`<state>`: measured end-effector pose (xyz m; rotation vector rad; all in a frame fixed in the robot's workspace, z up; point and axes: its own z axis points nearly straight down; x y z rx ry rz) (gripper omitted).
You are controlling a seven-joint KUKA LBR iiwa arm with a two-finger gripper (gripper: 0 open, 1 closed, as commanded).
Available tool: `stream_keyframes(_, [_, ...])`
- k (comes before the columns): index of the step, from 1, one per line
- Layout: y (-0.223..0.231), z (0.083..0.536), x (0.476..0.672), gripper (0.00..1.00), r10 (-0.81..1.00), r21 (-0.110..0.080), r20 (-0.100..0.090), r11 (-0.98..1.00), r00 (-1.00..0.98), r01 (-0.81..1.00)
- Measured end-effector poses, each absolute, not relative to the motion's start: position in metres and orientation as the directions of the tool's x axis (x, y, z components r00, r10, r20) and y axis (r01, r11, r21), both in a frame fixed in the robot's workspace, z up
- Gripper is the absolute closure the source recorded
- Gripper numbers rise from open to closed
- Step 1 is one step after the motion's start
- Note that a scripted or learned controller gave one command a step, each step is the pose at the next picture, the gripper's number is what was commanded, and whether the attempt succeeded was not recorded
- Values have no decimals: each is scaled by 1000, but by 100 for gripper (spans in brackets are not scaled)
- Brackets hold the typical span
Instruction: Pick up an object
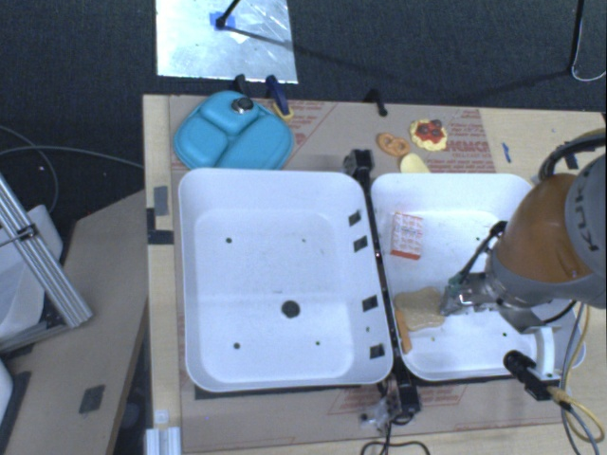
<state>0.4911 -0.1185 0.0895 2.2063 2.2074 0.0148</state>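
The gripper sits low in the right bin, in the lower right of the frame, its tip right at the edge of a flat tan object that lies against the bin's left wall. The metal parts at the tip are small and dark against the arm, and whether the jaws are apart or together cannot be told from this view; nothing can be seen clamped between them. The tan piece looks to lie on the bin floor, with a thin orange strip just beside it nearer the wall.

Further up the same bin, toward its upper left, lies a white card with red print, well apart from the tip. The grey wrist and the orange band rise from the gripper toward the right edge of the frame.

The left bin fills the middle of the frame. Above the bins, on the bench, rest a blue moulded tray at upper left and a few small toy foods near upper centre.

As a judgement, the pick is at the approach or grasp stage: the tip has reached a candidate, but closing, lifting and clearing the bin are left to do.
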Motion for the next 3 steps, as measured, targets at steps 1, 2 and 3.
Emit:
stream_keyframes(1, [-105,88,513,100,1000,8,-7,2,-2,1000])
stream_keyframes(2, [-91,87,541,100,1000,7,-3,4,-4,1000])
stream_keyframes(3, [-18,191,547,100,1000,12,3,12,-12,1000])
